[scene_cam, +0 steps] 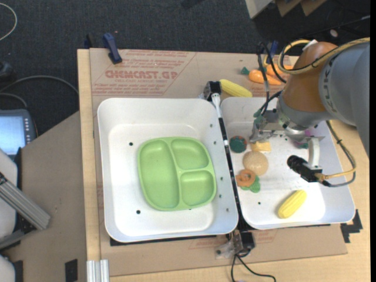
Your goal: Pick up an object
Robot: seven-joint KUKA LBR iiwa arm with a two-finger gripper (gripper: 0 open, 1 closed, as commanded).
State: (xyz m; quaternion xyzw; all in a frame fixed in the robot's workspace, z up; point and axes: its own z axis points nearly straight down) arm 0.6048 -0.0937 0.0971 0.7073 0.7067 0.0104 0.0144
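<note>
The arm (329, 81) reaches in from the right over the right bin (329, 213), its gripper (261, 131) low by the bin's far left. Just near of it lie a green ball (237, 144), a tan ball (256, 163) and a corn cob (292, 204). A green tray (176, 173) sits in the left bin (117, 157).

Dark carpet floor (53, 16) around bench (153, 69)

Green divided plate (176, 173) sits in left white bin (111, 157). Blue clamp (111, 47) grips brown counter (88, 98) edge. Yellow banana (234, 88) lies behind right bin.
</note>
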